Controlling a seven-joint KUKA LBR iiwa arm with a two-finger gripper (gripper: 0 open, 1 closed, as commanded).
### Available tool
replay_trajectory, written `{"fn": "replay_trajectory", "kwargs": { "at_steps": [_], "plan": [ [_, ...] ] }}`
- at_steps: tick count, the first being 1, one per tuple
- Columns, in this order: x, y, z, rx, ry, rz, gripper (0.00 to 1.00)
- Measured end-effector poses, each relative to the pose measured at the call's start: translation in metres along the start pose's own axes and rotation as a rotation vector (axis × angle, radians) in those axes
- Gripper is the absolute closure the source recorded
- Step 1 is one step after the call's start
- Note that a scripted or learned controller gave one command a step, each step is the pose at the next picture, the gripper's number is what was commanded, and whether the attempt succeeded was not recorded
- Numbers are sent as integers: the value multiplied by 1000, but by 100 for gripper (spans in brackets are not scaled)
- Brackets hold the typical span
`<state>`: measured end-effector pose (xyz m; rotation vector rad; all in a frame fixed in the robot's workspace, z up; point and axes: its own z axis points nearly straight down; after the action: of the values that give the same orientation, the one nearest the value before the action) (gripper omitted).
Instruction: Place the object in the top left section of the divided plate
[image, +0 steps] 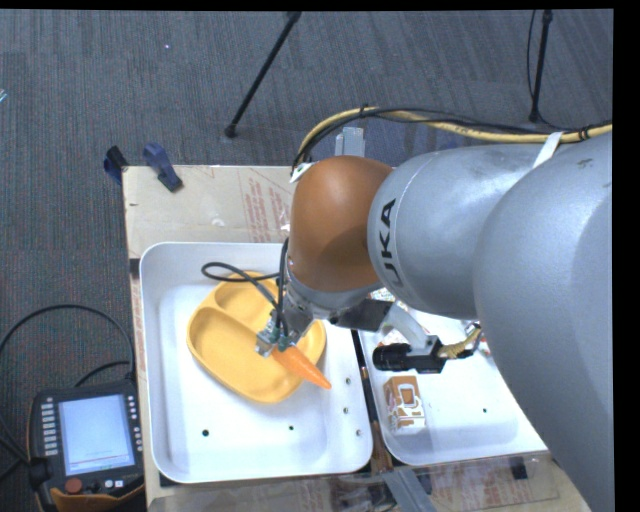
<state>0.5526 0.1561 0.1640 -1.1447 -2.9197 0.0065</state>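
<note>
A yellow divided plate (228, 345) lies in the left white bin (170, 400), with its large section toward the lower left and its smaller sections toward the top, partly under the arm. My gripper (273, 343) hangs over the plate's right part. It is shut on the thick end of an orange carrot-shaped object (308, 370). The carrot slants down and right, its tip past the plate's lower right rim. The arm's orange band hides the plate's upper right part.
The right bin (490, 425) holds a small orange and white packet (403, 402). A thin black cable (228, 270) loops over the plate's top edge. Blue clamps (160, 166) sit at the bench's far left corner. A teach pendant (90, 440) lies left of the bench.
</note>
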Motion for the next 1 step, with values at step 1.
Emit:
{"fn": "replay_trajectory", "kwargs": {
  "at_steps": [1],
  "plan": [
    [49, -61, -90, 0, -1, 7, 100]
  ]
}}
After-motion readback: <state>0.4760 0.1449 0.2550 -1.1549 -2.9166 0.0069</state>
